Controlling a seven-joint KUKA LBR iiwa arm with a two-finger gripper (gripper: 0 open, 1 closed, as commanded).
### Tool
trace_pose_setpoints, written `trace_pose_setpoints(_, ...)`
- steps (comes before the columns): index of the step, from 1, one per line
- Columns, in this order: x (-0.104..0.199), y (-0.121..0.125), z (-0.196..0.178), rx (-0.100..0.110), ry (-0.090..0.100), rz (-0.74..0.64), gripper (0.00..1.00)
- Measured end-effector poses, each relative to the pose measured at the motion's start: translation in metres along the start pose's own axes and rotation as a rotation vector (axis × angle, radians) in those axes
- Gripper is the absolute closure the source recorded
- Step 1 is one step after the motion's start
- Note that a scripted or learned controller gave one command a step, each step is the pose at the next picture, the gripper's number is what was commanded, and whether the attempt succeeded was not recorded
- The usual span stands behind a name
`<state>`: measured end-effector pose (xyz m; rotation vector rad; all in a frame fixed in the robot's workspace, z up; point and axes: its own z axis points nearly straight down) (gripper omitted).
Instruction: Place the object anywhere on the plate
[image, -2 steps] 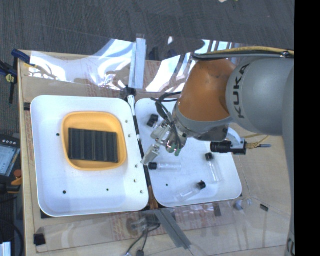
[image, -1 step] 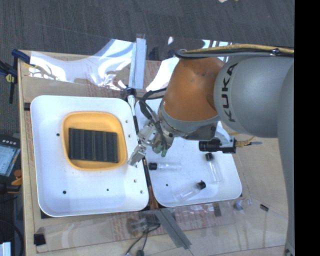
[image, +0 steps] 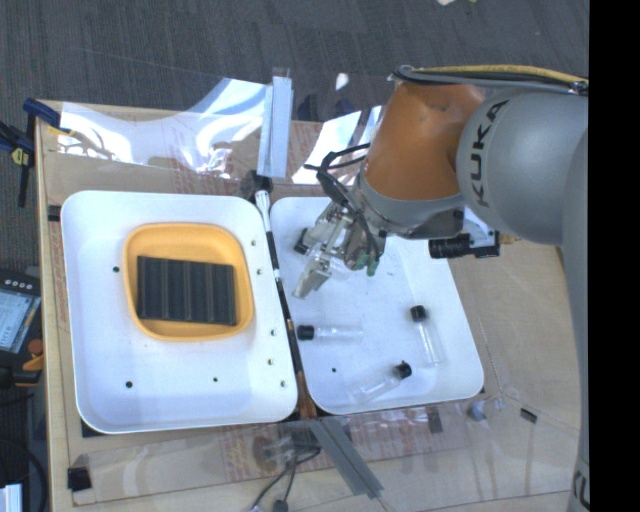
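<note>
The arm (image: 500, 150) is cut off by the frame's right edge; its bulk hides the right bin's (image: 460, 370) upper right corner.

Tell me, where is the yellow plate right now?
The yellow plate sits in the left white bin, a dark ridged block lying on it.

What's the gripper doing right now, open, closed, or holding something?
Gripper: hovering over the right white bin, above the clear black-capped vials; whether it is open, closed or holding anything cannot be told.
</note>
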<state>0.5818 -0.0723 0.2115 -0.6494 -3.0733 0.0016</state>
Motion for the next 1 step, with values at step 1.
trace_pose_setpoints(1,0.0078,0.0572,0.0197,-0.001,0.001,-0.228,0.00)
